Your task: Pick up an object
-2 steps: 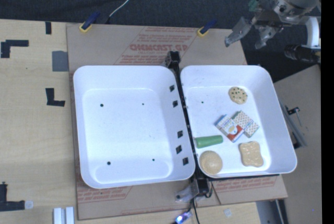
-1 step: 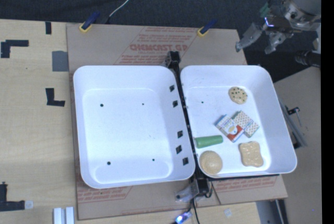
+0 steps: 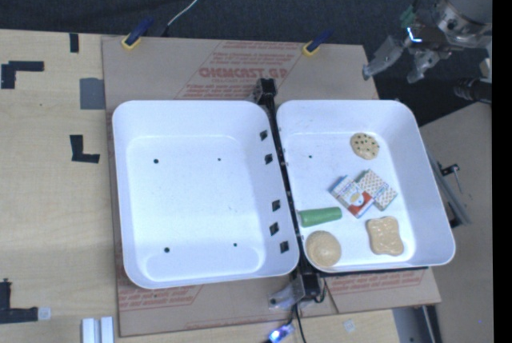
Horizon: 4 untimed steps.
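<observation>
A wooden bench under a dark backdrop bears two shallow white bins side by side. The right bin (image 3: pixel 416 133) holds a cookie (image 3: pixel 365 145), small packet (image 3: pixel 364 193), green cylinder (image 3: pixel 320 216), round bun (image 3: pixel 323 248) and tan biscuit (image 3: pixel 385 236). The gripper (image 3: pixel 394 60) hovers at upper right, fingers spread wide, holding nothing; the cookie lies nearest, below and left of it.
</observation>
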Motion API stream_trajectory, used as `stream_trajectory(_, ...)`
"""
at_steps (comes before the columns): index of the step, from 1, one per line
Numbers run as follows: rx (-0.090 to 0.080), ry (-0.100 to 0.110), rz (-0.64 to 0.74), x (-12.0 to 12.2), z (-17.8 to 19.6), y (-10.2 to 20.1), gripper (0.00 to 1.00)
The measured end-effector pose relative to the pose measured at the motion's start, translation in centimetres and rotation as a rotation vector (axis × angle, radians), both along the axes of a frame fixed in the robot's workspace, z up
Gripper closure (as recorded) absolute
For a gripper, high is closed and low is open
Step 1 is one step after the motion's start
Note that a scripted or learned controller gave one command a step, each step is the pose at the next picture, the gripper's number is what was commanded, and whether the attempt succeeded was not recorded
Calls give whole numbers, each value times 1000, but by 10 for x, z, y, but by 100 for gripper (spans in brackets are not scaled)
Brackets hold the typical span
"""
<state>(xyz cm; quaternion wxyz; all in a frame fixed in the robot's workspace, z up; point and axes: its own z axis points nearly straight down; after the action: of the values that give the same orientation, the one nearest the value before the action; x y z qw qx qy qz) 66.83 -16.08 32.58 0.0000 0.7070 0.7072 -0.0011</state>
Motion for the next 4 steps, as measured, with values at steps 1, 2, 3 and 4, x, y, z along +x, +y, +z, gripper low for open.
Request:
stream_trajectory(1, 0, -1, 0, 0, 2, -2, 0)
stream_trajectory(2, 0, -2, 1, 0, 7, 11, 0)
stream_trajectory(3, 1, -1, 2, 0, 12, 37, 0)
stream_trajectory(4, 4, -4, 9, 1, 33, 120, 0)
